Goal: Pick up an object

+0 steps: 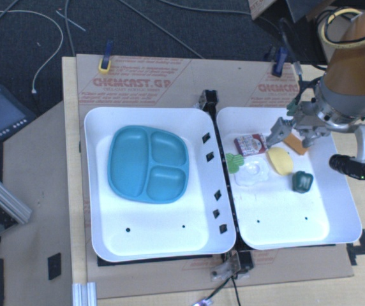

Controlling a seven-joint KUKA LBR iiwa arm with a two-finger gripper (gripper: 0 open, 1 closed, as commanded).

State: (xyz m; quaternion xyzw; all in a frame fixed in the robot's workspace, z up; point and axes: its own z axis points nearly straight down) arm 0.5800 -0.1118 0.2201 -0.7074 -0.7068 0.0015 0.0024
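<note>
Several small objects lie in your right bin (335, 222): a yellow piece (281, 160), a green item (302, 182), a red packet (250, 145). Your gripper (291, 131) hovers low over them; you cannot tell its state. Nothing looks lifted, so the pick remains undone.

Just below the pincer (292, 132) lies a yellow lemon-shaped piece (281, 160), an orange block (295, 145) touching its upper right. Left sits a dark red packet (249, 145); lower right, a small teal object (302, 182).
</note>
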